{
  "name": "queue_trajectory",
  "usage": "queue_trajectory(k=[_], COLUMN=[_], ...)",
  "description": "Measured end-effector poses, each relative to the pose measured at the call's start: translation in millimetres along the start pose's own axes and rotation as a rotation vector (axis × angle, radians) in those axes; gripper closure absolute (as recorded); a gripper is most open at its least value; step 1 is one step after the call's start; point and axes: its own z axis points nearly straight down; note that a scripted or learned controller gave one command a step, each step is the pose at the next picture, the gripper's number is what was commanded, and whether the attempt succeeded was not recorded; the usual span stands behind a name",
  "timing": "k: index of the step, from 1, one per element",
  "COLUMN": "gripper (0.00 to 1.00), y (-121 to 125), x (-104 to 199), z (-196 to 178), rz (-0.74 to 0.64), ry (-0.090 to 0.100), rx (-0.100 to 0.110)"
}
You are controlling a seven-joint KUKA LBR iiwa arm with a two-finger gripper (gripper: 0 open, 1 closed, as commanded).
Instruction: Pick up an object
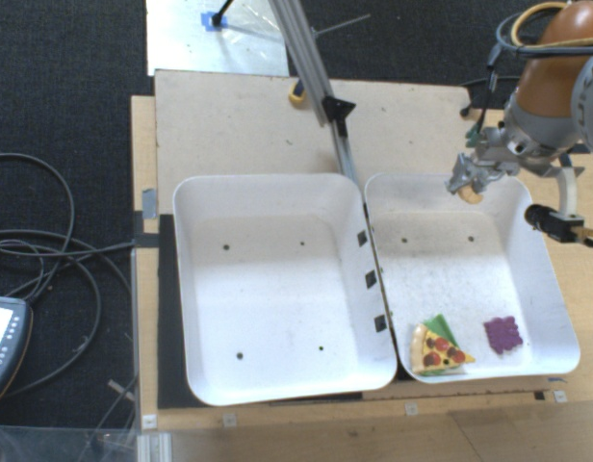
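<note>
A small tan object (469, 196) is seen right at the tip of the claw (465, 187), above the far rim of the right bin (542, 287), near that bin's far right corner; the object appears to sit between the claw's fingers, so the claw is taken to be clenched on it, though the fingers are small and partly blurred; whether the object is lifted clear of the rim or rests against it cannot be told.

The arm (556, 75) is seen reaching in from the right, its orange band above the grey wrist, over the far right part of the bench (239, 123).

Two white bins are set side by side on the bench, touching along their inner walls; the left bin (195, 287) is shown with bare white floor and a few dark dots; the right bin holds two things besides, both at its near edge; a pizza slice (438, 347), yellow with red spots and a green strip along one side, lies near the near left corner, just beside the inner wall; a purple piece (502, 334) lies to its right, near but apart from it, toward the near right corner; both are well apart from the claw, which is at the opposite, far edge of the same bin.

A grey pole (306, 41) is seen slanting from the far side down to the junction of the two bins.
</note>
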Motion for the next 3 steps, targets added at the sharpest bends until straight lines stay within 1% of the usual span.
queue_trajectory(k=[1,2,3], gripper=[1.0,1.0,1.0], y=[1.6,-15.5,-29.1], x=[-0.2,43.3,97.8], z=[-28.0,-22.2,-34.7], rz=[-0.003,-0.006,-0.008], ry=[0.001,0.003,0.005], rx=[0.002,0.008,0.006])
